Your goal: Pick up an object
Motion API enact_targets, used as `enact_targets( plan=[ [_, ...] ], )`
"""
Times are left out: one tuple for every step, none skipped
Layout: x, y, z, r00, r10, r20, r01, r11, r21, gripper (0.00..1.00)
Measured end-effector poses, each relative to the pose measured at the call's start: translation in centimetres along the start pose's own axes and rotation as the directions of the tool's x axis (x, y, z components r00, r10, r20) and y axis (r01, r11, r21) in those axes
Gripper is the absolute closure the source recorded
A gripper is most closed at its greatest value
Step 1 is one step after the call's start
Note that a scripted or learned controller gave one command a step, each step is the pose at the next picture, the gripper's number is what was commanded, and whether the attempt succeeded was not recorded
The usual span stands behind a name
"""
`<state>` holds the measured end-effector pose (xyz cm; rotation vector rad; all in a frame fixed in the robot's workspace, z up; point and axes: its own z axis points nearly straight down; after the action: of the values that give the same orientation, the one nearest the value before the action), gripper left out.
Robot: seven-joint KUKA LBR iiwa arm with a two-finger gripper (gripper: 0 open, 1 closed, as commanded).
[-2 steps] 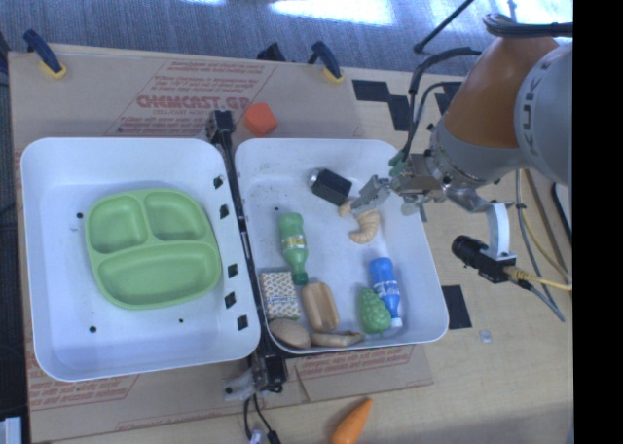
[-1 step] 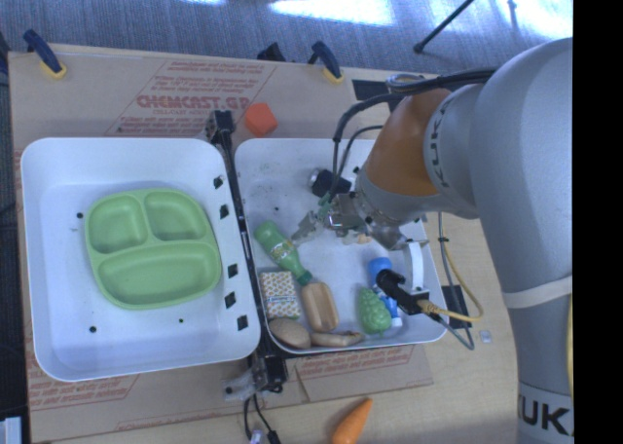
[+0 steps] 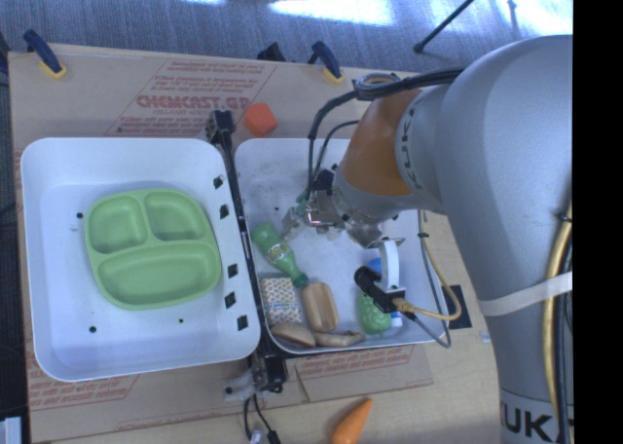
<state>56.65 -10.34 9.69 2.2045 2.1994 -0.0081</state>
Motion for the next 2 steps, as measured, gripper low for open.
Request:
enact_targets(
  plan=[
    [0.3,-4.2,0.2,1.000,-0.002,-0.011,0.002,1.000,0.007,0.00],
    [-4.9,-9.1,0.5,1.000,-0.006,-0.024,0.006,1.000,0.020,0.00]
  ],
)
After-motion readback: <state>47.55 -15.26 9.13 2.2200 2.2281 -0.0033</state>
